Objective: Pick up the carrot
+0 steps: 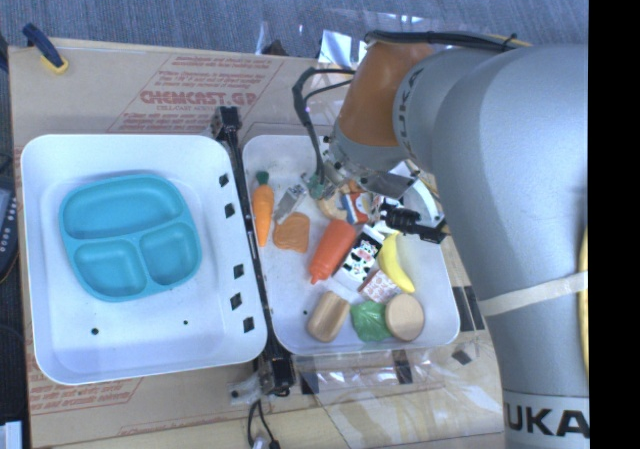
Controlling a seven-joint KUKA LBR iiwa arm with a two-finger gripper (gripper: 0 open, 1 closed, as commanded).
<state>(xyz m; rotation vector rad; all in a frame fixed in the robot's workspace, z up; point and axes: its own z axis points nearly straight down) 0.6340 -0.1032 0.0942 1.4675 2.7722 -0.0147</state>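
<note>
Orange carrot (pixel 262 213) not yet lifted, lying at the left edge of the right bin (pixel 283 335).

Seen lengthwise against the bin's left wall, green top pointing to the far side, with an orange slice-shaped piece (pixel 292 233) just to its right and a larger orange bottle-like item (pixel 332 249) beyond that. Nothing of the pick done so far, judging by how things lie: approach, closing and lift all left. Grey arm (pixel 500 187) reaching in from the right, orange band (pixel 375 97) above the wrist, bent down over the far middle of the right bin. Hand (pixel 322 185) low among the clutter, near the carrot's top but to its right, apart from it. Fingers too obscured to judge as open or closed; nothing visibly between them. Blue divided tray (pixel 128 234) alone in the left bin (pixel 60 357).
</note>
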